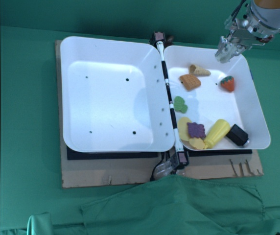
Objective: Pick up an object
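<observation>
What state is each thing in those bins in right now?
strawberry toy: lying loose, right bin
waffle piece: lying flat
yellow bottle: on its side
black block: resting against the bin wall
end effector: raised over the right bin's far edge

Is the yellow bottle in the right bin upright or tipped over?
Tipped over. The yellow bottle lies lengthwise on the right bin floor, beside the black block.
</observation>
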